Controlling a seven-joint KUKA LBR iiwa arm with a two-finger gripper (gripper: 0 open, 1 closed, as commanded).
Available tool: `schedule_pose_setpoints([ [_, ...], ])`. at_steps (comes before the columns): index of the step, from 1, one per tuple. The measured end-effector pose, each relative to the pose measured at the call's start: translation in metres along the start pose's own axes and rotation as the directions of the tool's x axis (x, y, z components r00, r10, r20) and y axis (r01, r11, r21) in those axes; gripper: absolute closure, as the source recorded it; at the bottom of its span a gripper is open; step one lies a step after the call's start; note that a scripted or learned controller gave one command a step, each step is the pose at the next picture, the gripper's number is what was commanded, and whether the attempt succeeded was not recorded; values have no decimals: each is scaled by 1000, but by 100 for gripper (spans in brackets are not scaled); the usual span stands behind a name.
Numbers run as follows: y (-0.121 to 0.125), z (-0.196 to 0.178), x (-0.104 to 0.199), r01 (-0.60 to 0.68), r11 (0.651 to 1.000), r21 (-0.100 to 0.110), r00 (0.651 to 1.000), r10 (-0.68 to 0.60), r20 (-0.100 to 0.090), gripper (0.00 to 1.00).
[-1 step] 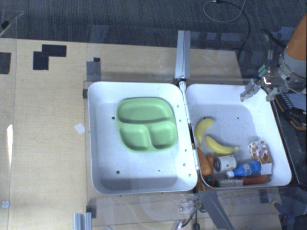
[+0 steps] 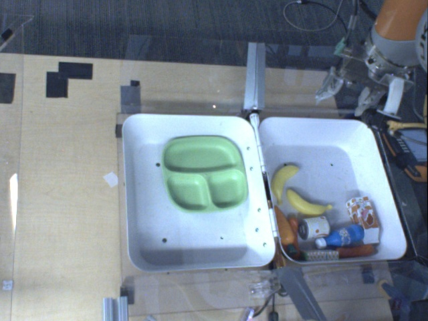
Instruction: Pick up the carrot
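The left bin (image 2: 134,199) holds a green three-compartment tray (image 2: 204,172), lying flat near the bin's middle. It plays no part in the pick.

The right bin (image 2: 364,136) holds the clutter, all gathered at its near side. At the near left corner, against the dividing wall, lies the carrot (image 2: 286,229): an orange body, partly hidden by the bin edge, so its full length and which end is thicker are hard to judge. Just to its right is a small can (image 2: 313,229), close to the carrot or touching it. Two bananas (image 2: 294,189) lie just beyond, toward the far side. Further right are a blue bottle (image 2: 344,237), a red-and-white packet (image 2: 363,212), and a thin red item (image 2: 348,251) along the near wall.

Handling judgement: the carrot is probably a light, stiff, smooth toy, liable to roll or slip between narrow fingers. Grip across the middle of its body, jaws closing on the narrow width. The wall and the can leave little room for the fingers.

The gripper (image 2: 358,92) hangs above the far rim of the right bin, well apart from the carrot. Its fingers (image 2: 330,85) are spread apart and hold nothing. The orange band (image 2: 401,12) sits above the wrist at the far right.
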State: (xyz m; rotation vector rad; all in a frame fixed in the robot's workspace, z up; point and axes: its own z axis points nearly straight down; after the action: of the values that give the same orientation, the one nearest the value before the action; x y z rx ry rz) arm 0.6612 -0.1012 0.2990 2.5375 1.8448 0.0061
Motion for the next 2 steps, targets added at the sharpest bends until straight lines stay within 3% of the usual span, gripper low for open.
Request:
schedule_pose_setpoints([
  [1, -26, 114, 81, -180, 984, 4, 984, 180, 0, 0],
  [2, 2, 14, 21, -196, 981, 0, 981, 196, 0, 0],
])
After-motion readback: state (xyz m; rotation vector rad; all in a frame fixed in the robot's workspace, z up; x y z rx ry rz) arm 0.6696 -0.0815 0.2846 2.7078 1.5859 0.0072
